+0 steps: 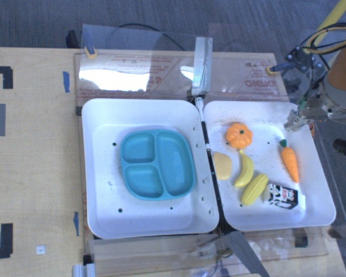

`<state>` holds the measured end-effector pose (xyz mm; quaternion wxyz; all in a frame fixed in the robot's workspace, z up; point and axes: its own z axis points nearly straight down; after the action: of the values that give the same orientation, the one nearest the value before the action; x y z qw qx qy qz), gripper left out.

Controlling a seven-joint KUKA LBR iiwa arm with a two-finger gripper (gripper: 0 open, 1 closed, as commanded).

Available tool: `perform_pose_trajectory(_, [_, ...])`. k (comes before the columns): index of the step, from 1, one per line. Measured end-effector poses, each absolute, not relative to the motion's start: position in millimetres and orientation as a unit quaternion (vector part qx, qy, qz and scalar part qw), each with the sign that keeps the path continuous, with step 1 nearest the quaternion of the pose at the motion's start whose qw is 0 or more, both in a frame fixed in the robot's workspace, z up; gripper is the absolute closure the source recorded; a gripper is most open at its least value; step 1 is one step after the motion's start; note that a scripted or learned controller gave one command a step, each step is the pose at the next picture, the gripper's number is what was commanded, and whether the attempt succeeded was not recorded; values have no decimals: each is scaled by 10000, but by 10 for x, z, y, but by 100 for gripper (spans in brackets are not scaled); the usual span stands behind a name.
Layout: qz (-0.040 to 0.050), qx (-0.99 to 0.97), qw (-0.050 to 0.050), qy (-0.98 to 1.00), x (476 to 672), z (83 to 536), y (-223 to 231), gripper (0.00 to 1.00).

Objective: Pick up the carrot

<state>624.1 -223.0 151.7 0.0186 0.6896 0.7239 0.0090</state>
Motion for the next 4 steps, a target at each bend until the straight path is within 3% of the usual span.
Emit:
perform_pose_trajectory(1, [81, 6897, 172, 7238, 6233, 1500, -2230, 0])
perform_pose_trajectory(2, [100, 6871, 183, 7263, 6314, 1417, -2221, 0])
perform_pose_trajectory(4, [127, 6749, 229, 7374, 6233, 1391, -2209, 0])
